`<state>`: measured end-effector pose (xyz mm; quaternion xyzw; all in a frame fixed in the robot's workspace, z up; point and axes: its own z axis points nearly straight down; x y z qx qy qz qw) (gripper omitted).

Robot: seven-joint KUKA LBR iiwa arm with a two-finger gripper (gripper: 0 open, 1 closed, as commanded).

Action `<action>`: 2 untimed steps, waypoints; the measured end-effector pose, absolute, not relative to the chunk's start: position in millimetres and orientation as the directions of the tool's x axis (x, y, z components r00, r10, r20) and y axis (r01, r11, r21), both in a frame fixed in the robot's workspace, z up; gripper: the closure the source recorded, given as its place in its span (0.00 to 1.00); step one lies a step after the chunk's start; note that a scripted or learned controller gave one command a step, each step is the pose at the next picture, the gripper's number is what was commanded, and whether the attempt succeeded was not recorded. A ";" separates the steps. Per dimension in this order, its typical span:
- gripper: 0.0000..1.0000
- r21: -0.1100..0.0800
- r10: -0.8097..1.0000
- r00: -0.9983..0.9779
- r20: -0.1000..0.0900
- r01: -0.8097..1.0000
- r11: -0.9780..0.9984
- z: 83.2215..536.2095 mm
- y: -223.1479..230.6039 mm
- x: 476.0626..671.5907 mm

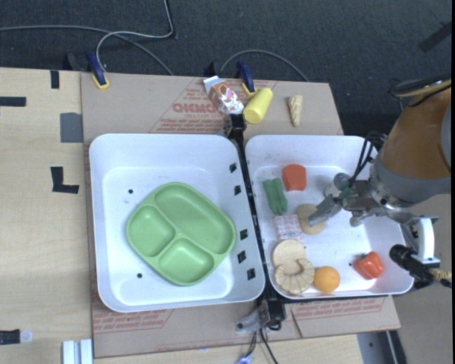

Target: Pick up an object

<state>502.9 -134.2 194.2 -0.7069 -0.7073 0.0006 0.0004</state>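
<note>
A dark carpeted floor surrounds a pale wooden surface topped with a cardboard sheet, on which two shallow white bins sit side by side. The left bin holds a light green plastic divided plate. The right bin holds small toy foods: an orange-red block, a dark green pepper-like piece, a tan round disc, a beige sliced mushroom-like piece, a small orange ball and a red pepper-shaped piece.

The grey arm with its orange band reaches in from the right, wrist low over the right bin. Its gripper points leftward and down, its tip at the tan disc; whether it is parted or closed on anything cannot be made out.

The disc looks light, rigid and smooth, probably plastic, so it may slip; being flat, it would best be pinched across its edges, not pressed from above.
</note>
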 end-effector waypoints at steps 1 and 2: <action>0.00 0.013 1.000 -0.002 -0.001 1.000 0.002 100.1 -107.4 551.2; 0.00 0.016 1.000 -0.003 -0.003 1.000 0.003 96.9 -94.9 634.7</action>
